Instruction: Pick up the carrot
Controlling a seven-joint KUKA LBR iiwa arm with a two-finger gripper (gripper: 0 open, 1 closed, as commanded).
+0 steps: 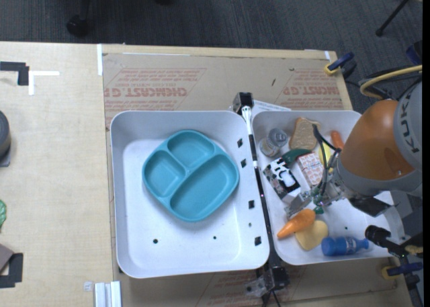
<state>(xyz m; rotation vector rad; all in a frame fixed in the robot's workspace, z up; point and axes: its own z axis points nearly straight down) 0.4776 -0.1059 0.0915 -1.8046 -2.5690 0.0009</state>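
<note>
The carrot [296, 224] is orange and lies at a slant near the front left of the right bin [349, 119], its tip pointing to the front left. My gripper [316, 203] hangs just above and behind the carrot's thick end, under the arm's orange band [373, 144]. From this angle I cannot make out whether the gripper touches the carrot.
A pale yellow lump [313, 235] and a blue bottle [345, 245] lie right beside the carrot. Behind it are a black-and-white packet [282, 177], a red-and-white packet [309, 164], a can [274, 141] and a bread slice [304, 133]. The left bin [134, 232] holds a blue divided plate [191, 174].
</note>
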